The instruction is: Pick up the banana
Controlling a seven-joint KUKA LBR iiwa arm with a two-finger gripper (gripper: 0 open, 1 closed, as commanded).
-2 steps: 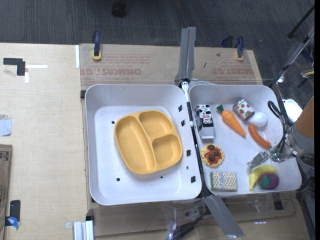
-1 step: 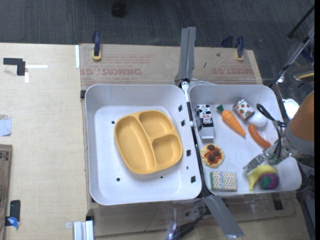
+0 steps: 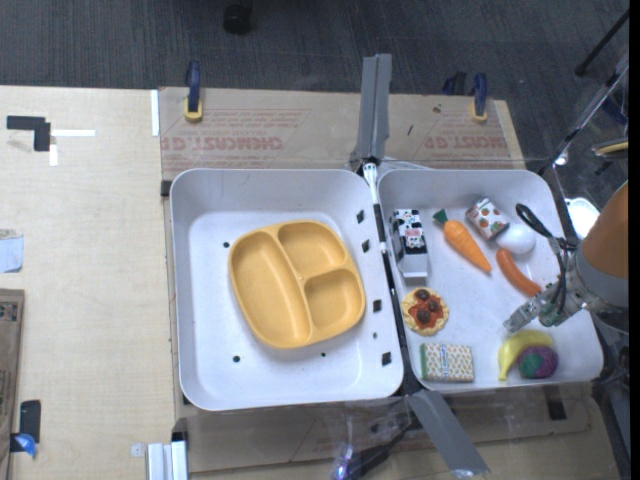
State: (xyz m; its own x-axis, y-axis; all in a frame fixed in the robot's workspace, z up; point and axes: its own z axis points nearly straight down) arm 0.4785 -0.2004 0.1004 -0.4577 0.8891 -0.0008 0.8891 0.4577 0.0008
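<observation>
Two white bins sit side by side at the frame's centre. The left bin [image 3: 190, 298] holds a yellow divided plate [image 3: 296, 282]. In the right bin [image 3: 455, 180] lie two carrots (one [image 3: 466, 245] left of the other [image 3: 518, 271]), a milk carton [image 3: 409, 243], a small tart [image 3: 425, 310], a cracker [image 3: 446, 361] and, lower right, the banana [image 3: 519, 349] touching a purple fruit [image 3: 538, 361]. The gripper [image 3: 530, 313] hangs just above the banana.
</observation>
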